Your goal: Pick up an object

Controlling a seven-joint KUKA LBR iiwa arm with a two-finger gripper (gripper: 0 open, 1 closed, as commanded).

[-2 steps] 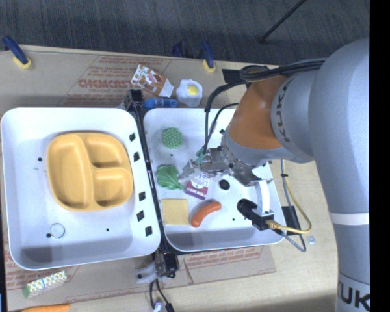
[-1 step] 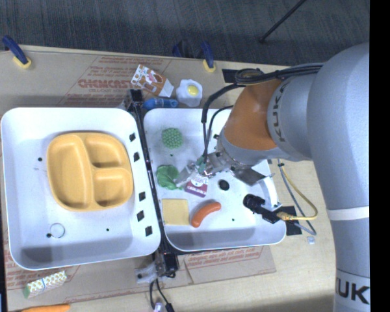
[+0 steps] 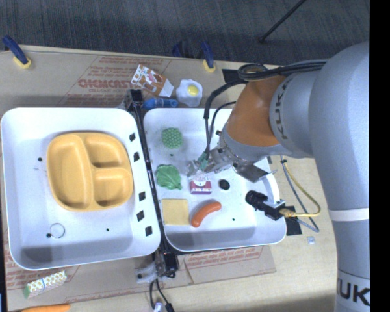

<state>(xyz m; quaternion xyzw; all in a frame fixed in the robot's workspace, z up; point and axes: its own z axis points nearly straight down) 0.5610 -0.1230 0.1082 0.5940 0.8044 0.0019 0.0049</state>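
Pick pending: my gripper [image 3: 200, 168], finger state indiscernible, poised low over right bin [image 3: 182, 238] above red-white packet [image 3: 201, 186]; nothing lifted.

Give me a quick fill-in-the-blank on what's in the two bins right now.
1. The yellow tray lies in the ____ bin of the view.
2. The sausage lies right of the yellow ____ slice.
3. The gripper hangs over the ____ bin of the view, above a small red-and-white packet.
4. The round ball above the lettuce is ____ in colour.

Missing words: left; cheese; right; green
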